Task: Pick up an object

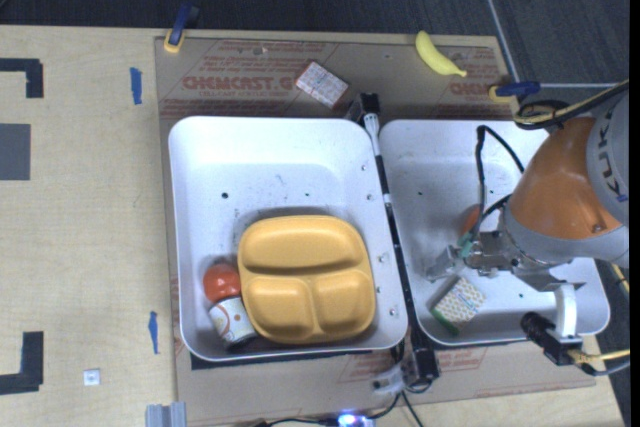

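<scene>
Arm low in the right bin, working toward the sponge by its near edge.

I see my gripper (pixel 470 253) hovering just above the right bin (pixel 430 155), but whether it is apart or together I cannot tell. The sponge (pixel 458 300), a flat soft rectangle, pale speckled with a green edge, lies tilted just below it, close to the bin's near edge. I'd descend squarely and pinch across its short sides. In the left bin (pixel 200 155): a glossy yellow compartment tray (pixel 305 275) and a small orange-and-white figure (pixel 226 300).
</scene>
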